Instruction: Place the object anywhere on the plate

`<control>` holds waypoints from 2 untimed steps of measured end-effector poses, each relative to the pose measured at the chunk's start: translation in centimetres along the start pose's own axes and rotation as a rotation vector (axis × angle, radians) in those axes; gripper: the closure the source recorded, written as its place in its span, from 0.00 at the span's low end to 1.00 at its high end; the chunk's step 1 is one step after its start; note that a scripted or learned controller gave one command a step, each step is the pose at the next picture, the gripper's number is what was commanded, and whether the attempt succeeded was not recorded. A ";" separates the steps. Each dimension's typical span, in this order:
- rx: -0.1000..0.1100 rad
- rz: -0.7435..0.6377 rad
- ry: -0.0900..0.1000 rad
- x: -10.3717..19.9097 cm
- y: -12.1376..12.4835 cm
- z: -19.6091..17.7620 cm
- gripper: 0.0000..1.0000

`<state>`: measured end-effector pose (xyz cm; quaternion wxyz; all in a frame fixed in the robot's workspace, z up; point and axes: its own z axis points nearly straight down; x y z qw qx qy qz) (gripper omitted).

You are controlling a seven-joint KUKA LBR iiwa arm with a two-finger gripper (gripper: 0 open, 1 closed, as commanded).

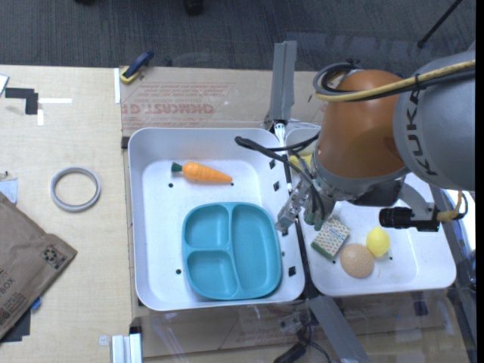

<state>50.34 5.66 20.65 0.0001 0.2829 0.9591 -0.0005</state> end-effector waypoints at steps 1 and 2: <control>0.003 0.571 0.001 5.9 4.5 2.2 1.00; 0.003 0.638 0.000 -1.4 -0.2 0.6 1.00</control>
